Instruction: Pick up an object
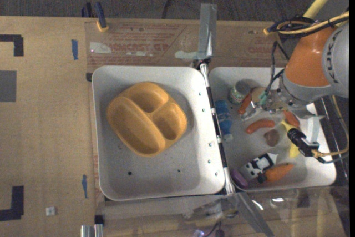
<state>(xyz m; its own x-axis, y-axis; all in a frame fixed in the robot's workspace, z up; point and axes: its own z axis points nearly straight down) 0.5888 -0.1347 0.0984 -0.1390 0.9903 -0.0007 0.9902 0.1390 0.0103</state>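
My gripper [265, 100] hangs low over the upper middle of the right bin [321, 177], under the grey and orange arm. Toy food lies around it. Just left of it is a small orange piece [244, 104], and beyond that a grey-green round piece [242, 89]. A red sausage [259, 126] lies just below the gripper, with a brown lump [271, 137] beside it. Another orange-red piece [291, 118] lies to the gripper's right. I see nothing held in the gripper.
The left bin [111, 175] holds an orange divided plate [146, 117]. In the right bin a blue item [222, 115] lies by the left wall. At the front lie a carrot [279, 172], a black-and-white toy [258, 165] and a purple piece [238, 178].
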